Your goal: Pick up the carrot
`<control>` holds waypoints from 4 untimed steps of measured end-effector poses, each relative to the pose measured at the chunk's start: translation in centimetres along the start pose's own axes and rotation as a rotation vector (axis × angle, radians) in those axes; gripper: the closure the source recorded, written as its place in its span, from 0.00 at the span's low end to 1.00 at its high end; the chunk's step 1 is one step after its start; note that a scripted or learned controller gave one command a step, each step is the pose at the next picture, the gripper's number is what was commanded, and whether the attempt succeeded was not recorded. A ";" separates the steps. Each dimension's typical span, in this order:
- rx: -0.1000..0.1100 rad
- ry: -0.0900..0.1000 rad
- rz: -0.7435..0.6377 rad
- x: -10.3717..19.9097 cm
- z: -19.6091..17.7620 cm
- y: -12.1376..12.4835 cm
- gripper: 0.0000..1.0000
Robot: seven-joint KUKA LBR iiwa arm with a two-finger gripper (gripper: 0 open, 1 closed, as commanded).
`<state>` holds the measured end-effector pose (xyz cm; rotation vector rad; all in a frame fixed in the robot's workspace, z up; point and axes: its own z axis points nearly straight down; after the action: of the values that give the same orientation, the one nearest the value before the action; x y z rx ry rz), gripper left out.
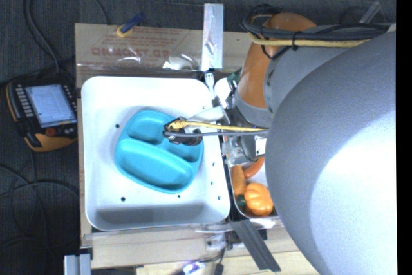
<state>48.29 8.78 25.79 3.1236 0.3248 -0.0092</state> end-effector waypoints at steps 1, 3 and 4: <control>-0.003 0.001 -0.027 -1.8 -0.1 8.9 1.00; -0.005 -0.005 -0.028 -1.8 -1.0 8.9 1.00; 0.000 0.001 -0.062 0.1 -4.1 -0.5 1.00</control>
<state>48.32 9.27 29.85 3.1122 0.4218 -0.0075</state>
